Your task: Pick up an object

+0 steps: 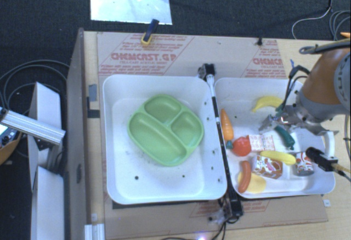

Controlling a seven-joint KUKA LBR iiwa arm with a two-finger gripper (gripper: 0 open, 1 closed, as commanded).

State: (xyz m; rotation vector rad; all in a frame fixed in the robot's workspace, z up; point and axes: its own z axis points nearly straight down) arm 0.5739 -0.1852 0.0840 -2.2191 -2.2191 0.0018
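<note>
Objects: small plastic toy foods lie scattered in the right shallow white bin (pixel 329 181), with no single one marked out from the rest.
Banana: curved yellow plastic banana (pixel 266 102) at the far side of that bin, just left of the gripper.
Carrot: orange tapered carrot (pixel 226 124) along the bin's left wall, with a round red tomato (pixel 242 146) near its near end.
Cartons: white printed box (pixel 261 141) beside the tomato; brown snack packet (pixel 268 167) nearer, under a long yellow piece (pixel 278 156).
Others: red sausage (pixel 244 175) and a pale yellow lump (pixel 255 183) at the near edge; a small can (pixel 305 163) to the right.
Gripper: grey two-finger gripper (pixel 278 121) hangs low over the bin's middle, fingers spread apart with nothing between them; a teal-handled piece (pixel 285 137) lies just beside it.
Left bin: white bin (pixel 118 123) holding a glossy green divided plate (pixel 165 129).
Base: printed cardboard sheet (pixel 164 55) under both bins.
</note>
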